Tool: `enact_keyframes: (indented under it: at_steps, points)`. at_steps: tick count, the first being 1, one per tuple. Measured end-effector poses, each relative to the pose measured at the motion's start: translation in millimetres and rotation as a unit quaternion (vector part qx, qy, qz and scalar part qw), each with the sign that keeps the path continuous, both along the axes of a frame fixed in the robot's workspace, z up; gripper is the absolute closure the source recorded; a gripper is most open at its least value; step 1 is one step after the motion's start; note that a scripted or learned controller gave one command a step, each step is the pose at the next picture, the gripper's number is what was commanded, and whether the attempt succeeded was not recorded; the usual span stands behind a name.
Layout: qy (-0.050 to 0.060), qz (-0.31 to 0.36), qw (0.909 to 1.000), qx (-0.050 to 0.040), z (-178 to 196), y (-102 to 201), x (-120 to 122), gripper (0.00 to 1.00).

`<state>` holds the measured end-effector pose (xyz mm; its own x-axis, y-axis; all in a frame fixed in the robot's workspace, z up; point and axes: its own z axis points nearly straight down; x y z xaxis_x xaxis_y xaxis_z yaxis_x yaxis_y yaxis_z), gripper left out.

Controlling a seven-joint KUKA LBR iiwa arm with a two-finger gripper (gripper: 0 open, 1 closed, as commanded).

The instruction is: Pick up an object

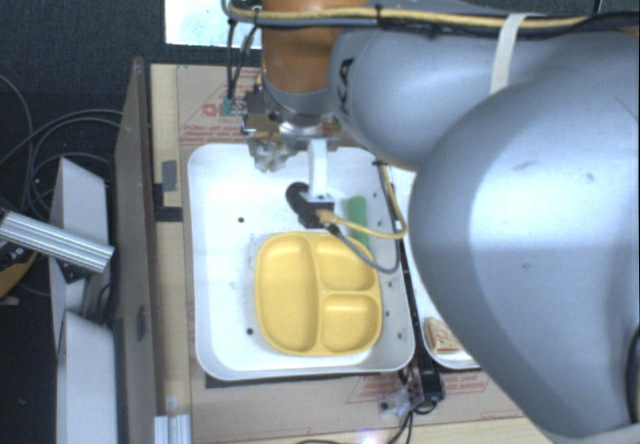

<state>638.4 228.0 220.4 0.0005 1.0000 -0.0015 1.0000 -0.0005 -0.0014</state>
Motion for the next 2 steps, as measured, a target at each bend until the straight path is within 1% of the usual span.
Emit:
enact_keyframes:
  at_steps: [1,2]
  points:
    - [-0.003,0.003,1.0,0.0022,45,7,2,1.0]
    - [-0.001,0.0,1.0,0.0004,23,-4,13,1.0]
